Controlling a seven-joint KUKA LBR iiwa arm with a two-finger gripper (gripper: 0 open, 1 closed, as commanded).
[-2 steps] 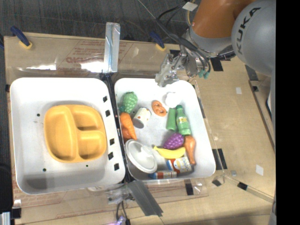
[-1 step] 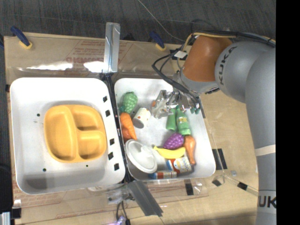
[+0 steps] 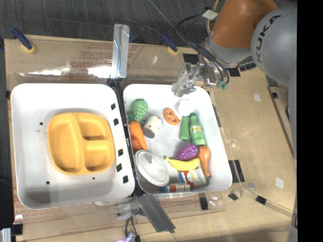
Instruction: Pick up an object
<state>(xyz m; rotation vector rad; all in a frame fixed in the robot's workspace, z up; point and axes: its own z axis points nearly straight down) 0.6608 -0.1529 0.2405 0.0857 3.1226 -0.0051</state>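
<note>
The right bin [image 3: 218, 135] holds several toy items: a green bumpy vegetable [image 3: 140, 108], an orange carrot [image 3: 137, 135], a small white cup [image 3: 151, 126], an orange pretzel [image 3: 171, 116], a white round piece [image 3: 184, 106], two green bottles [image 3: 192, 129], purple grapes [image 3: 187, 151], a banana [image 3: 181, 163], an orange drumstick [image 3: 204, 158], a white bowl [image 3: 151, 169] and a small can [image 3: 194, 177]. My gripper [image 3: 185, 84] hangs over the bin's far rim, just above the white round piece. I see nothing in it.
The left bin [image 3: 25, 110] holds a yellow divided tray [image 3: 81, 141]. A silver taped divider [image 3: 120, 49] runs up from between the bins. Cables trail behind the arm at the top. Bare bench lies to the right of the right bin.
</note>
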